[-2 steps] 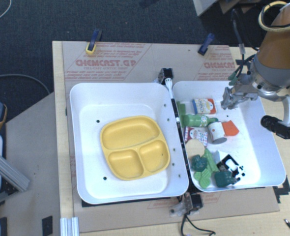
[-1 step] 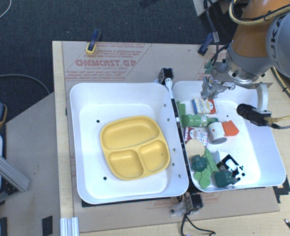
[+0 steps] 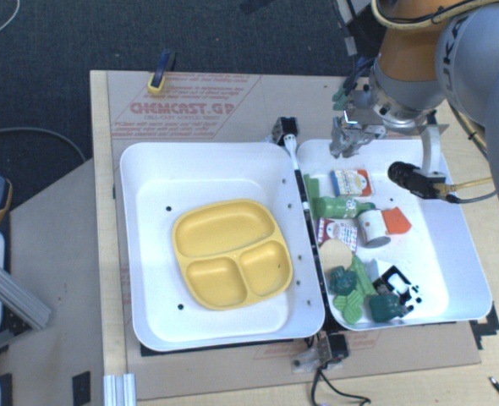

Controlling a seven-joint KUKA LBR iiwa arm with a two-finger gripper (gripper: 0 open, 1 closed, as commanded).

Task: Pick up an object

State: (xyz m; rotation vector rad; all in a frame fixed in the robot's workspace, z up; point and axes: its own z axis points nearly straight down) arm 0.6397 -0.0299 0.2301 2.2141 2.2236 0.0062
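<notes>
A: So, where does the gripper (image 3: 348,142) stand?

B: Over the far edge of the right bin (image 3: 461,244), near its far-left corner, hanging from the grey arm (image 3: 452,41). Nothing sits between its fingers; whether they are spread or closed I cannot tell from this slant.

A: And what could it pick?

B: The objects lie in a loose heap along the left side of that bin. Nearest is the small white and orange packet (image 3: 351,181), just toward the near edge from the gripper. Beside it a green bottle (image 3: 338,207) lies on its side, long axis running left to right across the bin. Further on are a grey cylinder (image 3: 372,227), an orange piece (image 3: 397,221), then green toys (image 3: 359,290) by the near edge.

A: So which way for the move?

B: Toward the near edge and down, I judge; the packet is closest. The left bin (image 3: 148,227) carries a yellow divided tray (image 3: 231,252), well apart from the gripper
</notes>
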